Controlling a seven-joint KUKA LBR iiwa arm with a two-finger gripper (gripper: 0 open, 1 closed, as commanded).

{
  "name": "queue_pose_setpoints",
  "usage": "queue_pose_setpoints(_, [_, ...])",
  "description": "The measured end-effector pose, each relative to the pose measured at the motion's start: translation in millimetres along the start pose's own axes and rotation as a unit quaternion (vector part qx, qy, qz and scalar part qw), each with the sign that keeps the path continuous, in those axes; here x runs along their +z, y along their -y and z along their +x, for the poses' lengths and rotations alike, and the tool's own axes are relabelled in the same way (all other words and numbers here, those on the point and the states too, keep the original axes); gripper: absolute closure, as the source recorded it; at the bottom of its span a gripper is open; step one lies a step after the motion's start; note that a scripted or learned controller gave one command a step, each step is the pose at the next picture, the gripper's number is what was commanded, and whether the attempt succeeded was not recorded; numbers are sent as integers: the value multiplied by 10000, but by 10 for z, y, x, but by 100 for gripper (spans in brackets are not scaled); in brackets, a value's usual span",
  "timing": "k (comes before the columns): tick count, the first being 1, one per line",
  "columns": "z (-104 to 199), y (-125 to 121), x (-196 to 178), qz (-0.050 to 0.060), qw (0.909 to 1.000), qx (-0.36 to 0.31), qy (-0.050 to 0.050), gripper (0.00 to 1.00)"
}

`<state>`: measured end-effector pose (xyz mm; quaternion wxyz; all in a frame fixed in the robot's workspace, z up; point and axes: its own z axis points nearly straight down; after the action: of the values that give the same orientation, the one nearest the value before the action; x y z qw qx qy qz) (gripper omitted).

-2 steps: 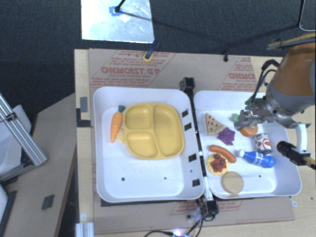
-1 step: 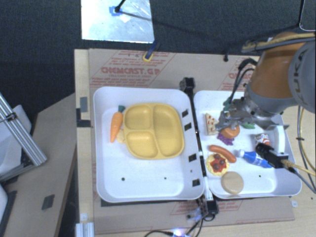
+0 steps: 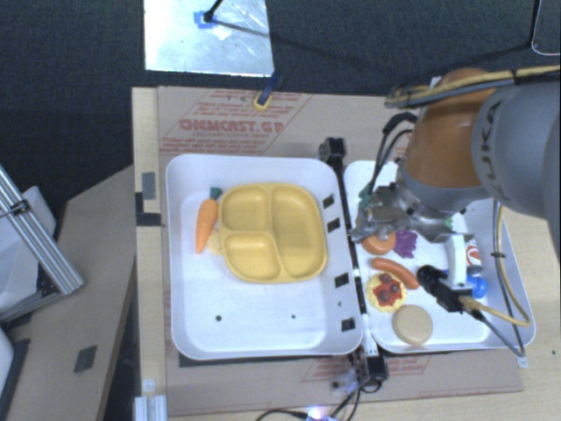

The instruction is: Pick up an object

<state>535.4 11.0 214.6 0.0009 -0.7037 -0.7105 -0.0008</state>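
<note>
From the overhead camera you've got the pincer [image 3: 379, 226] low in the right bin [image 3: 500, 331], can't tell its opening or grip, with the purple grapes [image 3: 406, 242] just beside it, probably light, bumpy plastic, so pinch across the cluster's middle.

Red print runs across the cardboard sheet [image 3: 237, 117] behind the bins, and the big line there reads roughly "CHEMCAST", followed by characters too blurred to make out. Smaller red lines above and below it are too fine to read. More red print at the cardboard's front edge, also illegible.
</note>
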Motion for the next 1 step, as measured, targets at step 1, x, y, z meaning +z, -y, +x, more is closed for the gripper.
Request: queue_pose_setpoints(1, [359,4,1,-6,10000,6,4,100])
